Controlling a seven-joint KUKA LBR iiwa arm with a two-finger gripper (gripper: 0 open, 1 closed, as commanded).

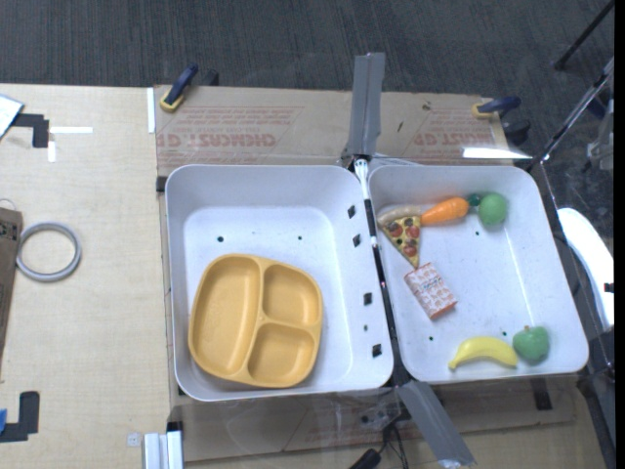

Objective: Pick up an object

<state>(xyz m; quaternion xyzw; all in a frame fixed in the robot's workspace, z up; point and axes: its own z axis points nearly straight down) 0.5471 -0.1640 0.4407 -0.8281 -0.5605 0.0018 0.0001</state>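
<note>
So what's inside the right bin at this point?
The right bin holds a pizza slice, carrot, lime, small carton, banana and green apple. Nothing looks covered.

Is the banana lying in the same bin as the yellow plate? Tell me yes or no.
No, the banana lies in the right bin beside a green apple, while the yellow plate sits in the left bin.

divided plate [257, 320] in left bin [186, 262], pizza slice [403, 234], carrot [444, 211], banana [482, 353] in right bin [547, 262]
</note>
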